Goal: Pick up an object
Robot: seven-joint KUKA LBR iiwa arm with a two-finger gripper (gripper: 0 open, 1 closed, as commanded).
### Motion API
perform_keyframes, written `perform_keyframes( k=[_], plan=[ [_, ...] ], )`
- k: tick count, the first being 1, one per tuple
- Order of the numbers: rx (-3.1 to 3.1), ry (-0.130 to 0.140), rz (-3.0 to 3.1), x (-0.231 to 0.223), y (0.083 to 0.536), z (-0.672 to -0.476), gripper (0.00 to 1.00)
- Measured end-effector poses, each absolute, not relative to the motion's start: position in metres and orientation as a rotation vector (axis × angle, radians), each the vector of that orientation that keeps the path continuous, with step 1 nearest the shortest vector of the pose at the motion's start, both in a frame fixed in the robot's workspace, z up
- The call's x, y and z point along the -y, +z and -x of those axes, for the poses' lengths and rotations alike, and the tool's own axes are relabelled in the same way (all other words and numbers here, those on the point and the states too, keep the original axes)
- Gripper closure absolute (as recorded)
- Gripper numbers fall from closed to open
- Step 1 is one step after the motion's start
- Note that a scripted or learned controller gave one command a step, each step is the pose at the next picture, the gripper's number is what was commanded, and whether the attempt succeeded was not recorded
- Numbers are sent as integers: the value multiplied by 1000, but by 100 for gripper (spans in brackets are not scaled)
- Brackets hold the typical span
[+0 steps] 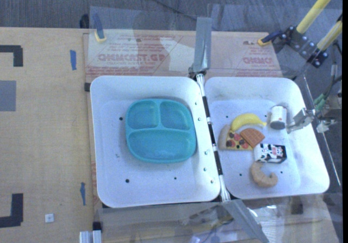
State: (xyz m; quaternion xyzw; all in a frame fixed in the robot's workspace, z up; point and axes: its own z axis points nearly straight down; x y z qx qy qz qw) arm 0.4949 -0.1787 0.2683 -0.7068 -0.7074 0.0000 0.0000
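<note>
I count two white bins side by side on the bench. The left bin [103, 182] holds one thing: a teal divided plate [161, 130] with three compartments, lying flat near the middle. The right bin [304, 179] holds five small things, all candidates for the pick: one yellow banana [247, 121], one pizza slice [232, 139] with a waffle-like brown square [252, 137] touching its right edge, one black-and-white carton [270, 153] lying on its side, one croissant [263, 175] nearest the front wall, and one white cup [277, 117] tipped on its side just right of the banana.

I see little of the arm. A metallic part that I take for the gripper [302, 118] sits low at the right bin's right wall, just beside the cup and apart from the other items. I cannot tell how its claw stands, and I see nothing held in it.
</note>
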Motion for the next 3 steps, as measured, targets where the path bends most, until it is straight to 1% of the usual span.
perform_keyframes(
  k=[1,2,3],
  plan=[
    [2170,-1,2273,140,94,-566,0],
    [2165,-2,2279,142,104,-566,100],
    [2007,0,2418,74,255,-584,100]
  ],
)
